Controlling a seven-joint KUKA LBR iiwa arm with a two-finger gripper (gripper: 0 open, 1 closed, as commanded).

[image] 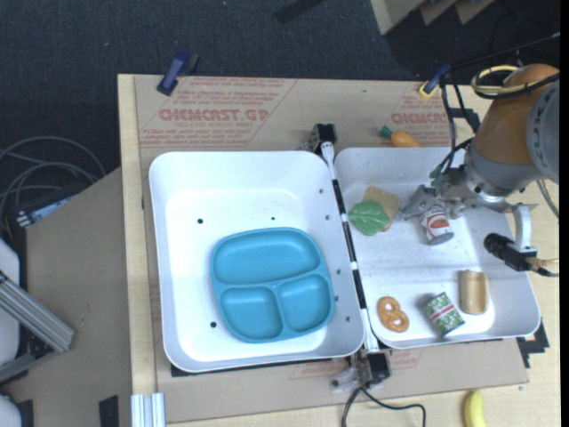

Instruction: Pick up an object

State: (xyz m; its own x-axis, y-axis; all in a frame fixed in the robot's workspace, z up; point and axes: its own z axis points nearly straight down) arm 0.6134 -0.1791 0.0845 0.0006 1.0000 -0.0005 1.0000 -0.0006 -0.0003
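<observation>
My gripper (435, 210) hangs over the back middle of the right bin (524, 314), and its fingers stand open. A small red and white can (436, 228) lies just under and in front of the fingertips, with no grip on it that I can see. Left of the gripper lie a green leafy piece (368, 217) and a tan slice (385, 200). Near the bin's front sit a brown pretzel (391, 313), a green box (443, 314) and a tan roll (473, 291).
The left bin (178, 194) holds a blue divided plate (269, 282). A small orange item (403, 138) lies on the bench behind the right bin. A black part (505, 251) juts over the right bin's right side. A yellow item (474, 409) lies at the bench's front.
</observation>
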